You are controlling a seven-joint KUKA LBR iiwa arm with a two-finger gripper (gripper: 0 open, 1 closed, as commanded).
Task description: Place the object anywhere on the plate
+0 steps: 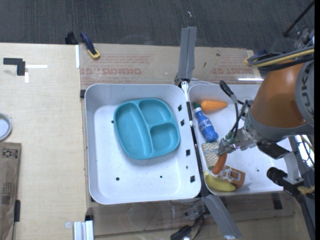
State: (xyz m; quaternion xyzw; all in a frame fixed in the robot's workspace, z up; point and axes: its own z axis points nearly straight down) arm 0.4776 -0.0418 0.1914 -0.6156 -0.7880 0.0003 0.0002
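A blue divided plate lies in the left bin, toward its back. In the right bin my gripper hangs low over the left part, its tip right at the upper end of a small orange-red stick-shaped object. That object rests tilted across a waffle-patterned piece. Whether the gripper touches or grips the orange-red object cannot be made out. The grey arm with its orange band covers the bin's right side.
Also in the right bin are an orange carrot at the back, a blue bottle, a yellow banana at the front and a small printed box. A divider wall separates the two bins.
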